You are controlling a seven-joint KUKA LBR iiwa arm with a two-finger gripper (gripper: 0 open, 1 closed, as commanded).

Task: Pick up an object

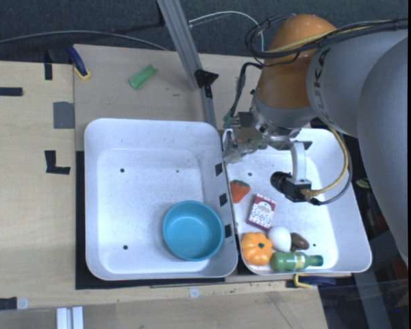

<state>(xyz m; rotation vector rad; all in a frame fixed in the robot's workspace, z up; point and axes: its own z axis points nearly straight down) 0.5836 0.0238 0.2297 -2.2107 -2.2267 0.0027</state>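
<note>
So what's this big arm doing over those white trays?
A grey robot arm with an orange band reaches in from the right and hangs over the right-hand shallow white bin, near its upper left corner. It is meant to pick something up. Below it in that bin lie a small red strawberry-like toy, a red and white packet, an orange toy pumpkin, a white egg and a green bottle. The left-hand white bin holds a round blue bowl.
</note>
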